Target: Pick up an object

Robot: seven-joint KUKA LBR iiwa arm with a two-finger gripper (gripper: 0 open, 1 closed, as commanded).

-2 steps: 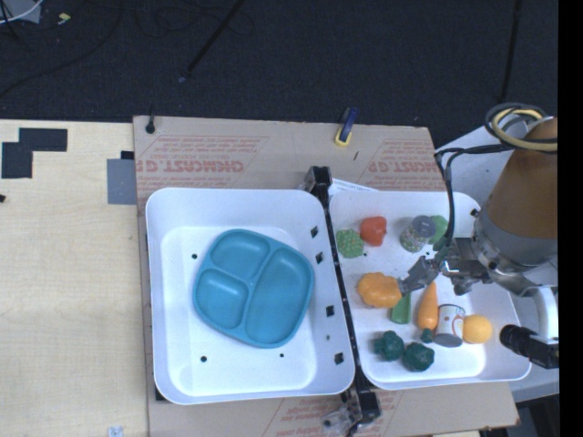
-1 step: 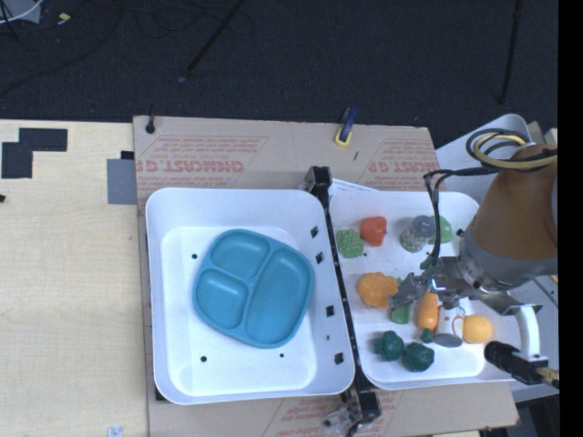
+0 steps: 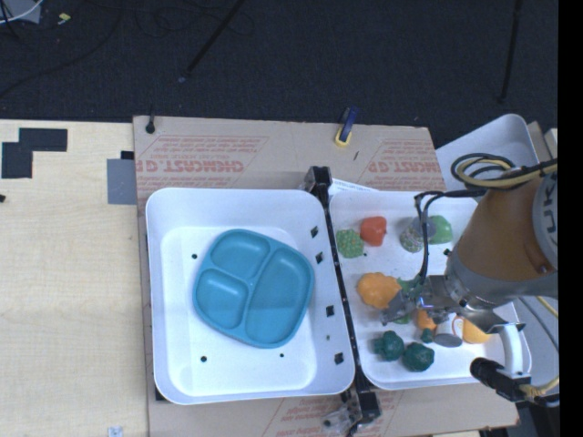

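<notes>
My gripper (image 3: pixel 416 311) is low in the right bin (image 3: pixel 401 377), among the toy foods. An orange-yellow piece (image 3: pixel 377 289) lies just to its left, touching or nearly touching it. A small orange piece (image 3: pixel 425 319) sits right at the gripper, partly hidden by it. A yellow piece (image 3: pixel 474 331) shows to its right under the wrist. Two dark green pieces (image 3: pixel 390 345) (image 3: pixel 418 357) lie just in front of it. Farther back are a green piece (image 3: pixel 349 241), a red piece (image 3: pixel 373 229) and a pale green piece (image 3: pixel 438 228).
The left bin (image 3: pixel 173 371) holds a blue divided plate (image 3: pixel 252 286). A black divider (image 3: pixel 330 271) runs between the bins. The arm's orange band (image 3: pixel 501 239) hangs over the right bin's right side, with cables (image 3: pixel 478 167) above it.
</notes>
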